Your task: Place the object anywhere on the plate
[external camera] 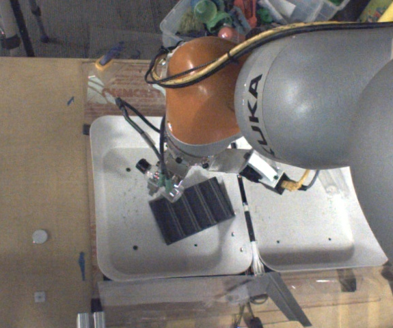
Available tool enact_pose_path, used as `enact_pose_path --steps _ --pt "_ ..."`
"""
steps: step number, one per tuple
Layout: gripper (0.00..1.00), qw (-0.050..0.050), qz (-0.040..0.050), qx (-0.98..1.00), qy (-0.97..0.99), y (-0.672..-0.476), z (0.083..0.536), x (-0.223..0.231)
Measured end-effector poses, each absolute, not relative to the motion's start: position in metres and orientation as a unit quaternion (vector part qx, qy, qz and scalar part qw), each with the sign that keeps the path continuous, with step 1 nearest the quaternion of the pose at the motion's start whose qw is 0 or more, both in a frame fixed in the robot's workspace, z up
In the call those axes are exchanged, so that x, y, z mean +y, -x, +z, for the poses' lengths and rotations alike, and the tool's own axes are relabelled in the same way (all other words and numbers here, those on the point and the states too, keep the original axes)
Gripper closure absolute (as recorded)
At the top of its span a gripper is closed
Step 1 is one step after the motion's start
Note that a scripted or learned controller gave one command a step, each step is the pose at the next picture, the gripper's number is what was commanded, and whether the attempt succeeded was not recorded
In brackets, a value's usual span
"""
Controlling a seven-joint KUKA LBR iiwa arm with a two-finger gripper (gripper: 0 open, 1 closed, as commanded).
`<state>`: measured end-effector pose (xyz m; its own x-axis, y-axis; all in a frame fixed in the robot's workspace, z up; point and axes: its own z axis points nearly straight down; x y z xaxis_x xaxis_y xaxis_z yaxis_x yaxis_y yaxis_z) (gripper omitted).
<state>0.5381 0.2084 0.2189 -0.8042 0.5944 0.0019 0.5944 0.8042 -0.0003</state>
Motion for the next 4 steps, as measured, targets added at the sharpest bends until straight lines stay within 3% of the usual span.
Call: enact_pose_path --steps 1,2,3,4 --pt "1.00 0.000 -0.0008 -1.000 0.022 -0.529 0.205 0.225" --pt "1.00 -0.002 -0.0019 -0.999 -0.037 -0.583 0.216 0.225" --pt "1.00 -0.004 -0.0021 -0.990 -0.140 -0.618 0.226 0.226" --pt "1.00 -0.007 -0.0045 -0.990 -0.138 -0.620 0.238 0.226"
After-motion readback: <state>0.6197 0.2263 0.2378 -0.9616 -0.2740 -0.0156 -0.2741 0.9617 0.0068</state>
